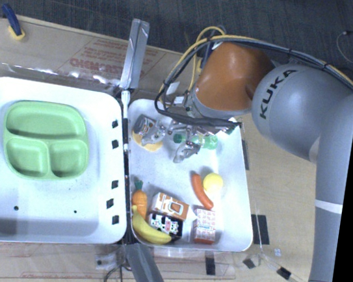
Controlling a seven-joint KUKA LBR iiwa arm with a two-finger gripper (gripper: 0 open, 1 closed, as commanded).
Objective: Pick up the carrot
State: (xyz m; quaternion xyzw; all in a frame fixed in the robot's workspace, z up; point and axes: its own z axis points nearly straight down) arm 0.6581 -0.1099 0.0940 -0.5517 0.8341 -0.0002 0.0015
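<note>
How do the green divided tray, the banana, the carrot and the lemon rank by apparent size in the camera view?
1. green divided tray, by far the largest.
2. banana.
3. carrot.
4. lemon, smallest, though close to the carrot, which partly overlaps it, so that pair is uncertain.

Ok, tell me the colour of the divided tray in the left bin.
Light green; the divided tray shows clearly in the camera view.

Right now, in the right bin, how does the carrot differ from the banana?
The carrot is orange-red, slim and nearly straight; the banana is yellow, thicker and curved. The carrot lies mid-bin beside a lemon; the banana lies along the bin's near edge, below small cartons. Both lie flat, away from the gripper.
</note>
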